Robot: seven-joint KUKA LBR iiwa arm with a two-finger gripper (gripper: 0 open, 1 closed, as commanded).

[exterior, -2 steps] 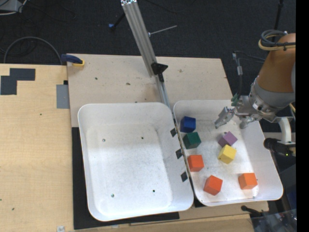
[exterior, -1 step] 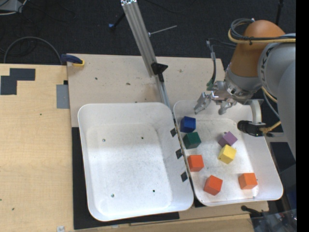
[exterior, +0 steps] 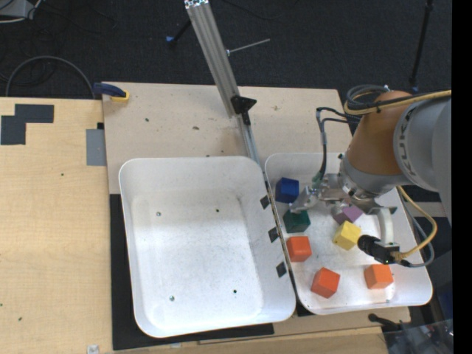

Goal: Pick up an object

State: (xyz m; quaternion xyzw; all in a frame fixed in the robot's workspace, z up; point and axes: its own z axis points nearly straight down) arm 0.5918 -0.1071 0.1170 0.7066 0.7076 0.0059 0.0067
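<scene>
The right bin (exterior: 352, 305) holds several small blocks: a blue cube (exterior: 287, 190), a dark green cube (exterior: 297, 220), a purple block (exterior: 349, 214), a yellow cube (exterior: 346, 236), and three orange cubes (exterior: 299, 248) (exterior: 325, 282) (exterior: 378, 276). My gripper (exterior: 318, 195) is low over the upper part of this bin, just right of the blue cube and above the green one. The purple block lies close under the wrist, partly hidden by it. The arm's grey and orange body covers the bin's upper right corner.
The larger left bin (exterior: 192, 234) sits beside the right one, sharing a divider with black clips (exterior: 274, 233). A slanted aluminium bar (exterior: 220, 65) rises behind the bins. Cables (exterior: 413, 234) loop off the wrist over the right bin's right side.
</scene>
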